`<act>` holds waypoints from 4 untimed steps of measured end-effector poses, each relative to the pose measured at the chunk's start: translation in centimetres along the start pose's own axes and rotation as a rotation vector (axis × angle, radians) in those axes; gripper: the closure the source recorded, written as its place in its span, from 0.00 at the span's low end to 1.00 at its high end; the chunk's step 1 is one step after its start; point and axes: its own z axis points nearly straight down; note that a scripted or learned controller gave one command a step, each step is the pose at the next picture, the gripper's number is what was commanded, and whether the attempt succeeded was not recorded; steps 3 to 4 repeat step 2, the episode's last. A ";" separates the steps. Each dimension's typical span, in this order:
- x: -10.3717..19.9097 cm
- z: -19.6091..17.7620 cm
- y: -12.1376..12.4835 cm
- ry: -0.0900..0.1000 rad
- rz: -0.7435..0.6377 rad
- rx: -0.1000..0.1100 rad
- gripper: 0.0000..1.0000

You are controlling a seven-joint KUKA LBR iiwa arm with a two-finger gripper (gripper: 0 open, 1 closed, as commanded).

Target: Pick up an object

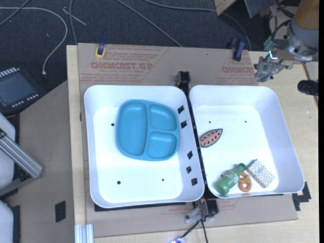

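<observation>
1. White plastic bins sit side by side; the right bin (283, 135) holds a leaf-shaped cookie (210, 137) near its left wall, and a green bottle (230, 179), pretzel (245, 184) and patterned packet (261, 173) along its near edge.
2. Nothing is picked yet, as I judge: the gripper (265, 70) hangs beyond the right bin's far edge, carrying nothing visible.

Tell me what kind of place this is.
Most likely a robotics lab test bench: two white bins clamped to a board, loose cables on the floor, and a robot's end effector at the right.

The tan, paper-covered wooden bench (152, 65) carries 2 shallow white plastic bins side by side, the left bin (98, 151) touching the right bin (283, 135) at the middle.
</observation>
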 end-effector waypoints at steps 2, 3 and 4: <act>10.4 -0.5 0.5 0.002 -0.004 0.005 1.00; 10.4 -0.5 0.5 0.002 -0.004 0.005 1.00; 10.4 -0.5 0.5 0.002 -0.004 0.005 1.00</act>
